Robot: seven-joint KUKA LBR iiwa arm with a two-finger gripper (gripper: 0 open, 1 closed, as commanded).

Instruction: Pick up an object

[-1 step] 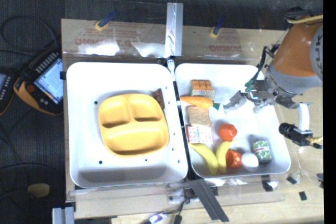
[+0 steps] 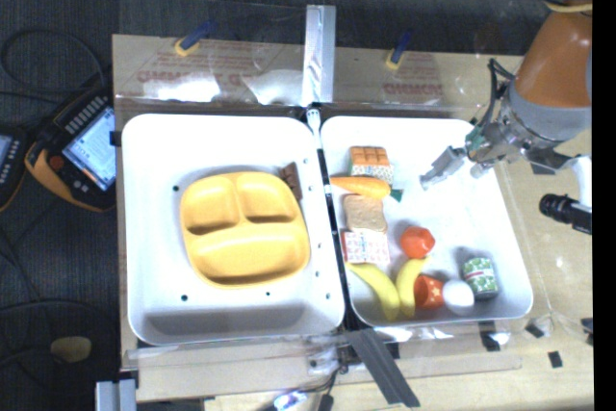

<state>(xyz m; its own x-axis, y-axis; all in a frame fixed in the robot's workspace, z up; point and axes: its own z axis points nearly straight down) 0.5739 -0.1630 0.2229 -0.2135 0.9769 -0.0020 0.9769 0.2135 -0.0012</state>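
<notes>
The gripper (image 2: 441, 166), fingers apparently parted and empty, hovers near the right bin's (image 2: 510, 236) far edge; the tomato (image 2: 417, 242), light, rigid and slippery, suits a mid-body grasp.

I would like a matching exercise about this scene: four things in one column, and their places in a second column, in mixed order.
Things:
1. yellow tray
2. banana
3. small can
4. gripper

Places:
A. front right corner of the right bin
B. above the back of the right bin
C. inside the left bin
D. front of the right bin, near the divider

Pairs: 1-C, 2-D, 3-A, 4-B
</notes>
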